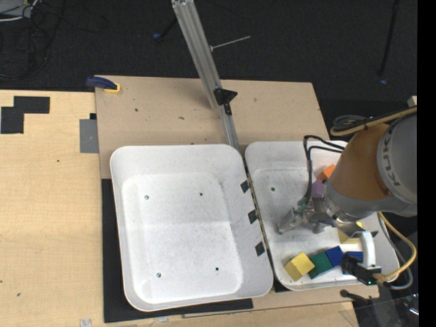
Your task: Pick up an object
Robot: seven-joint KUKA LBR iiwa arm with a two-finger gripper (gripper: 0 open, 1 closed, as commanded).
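Camera view: arm reaches in from the right, hand (294,222) low over the right bin (279,165) floor, can't tell its grip state. Yellow block (298,266), green block (321,264) and blue block (334,255) sit clustered near the bin's front edge. Left bin (129,165) alongside on the worktop (48,203).

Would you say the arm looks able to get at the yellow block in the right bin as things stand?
Probably yes. The yellow block lies uncovered near the front of the right bin, with the end effector just behind it. A green block touching its side may crowd the grasp.
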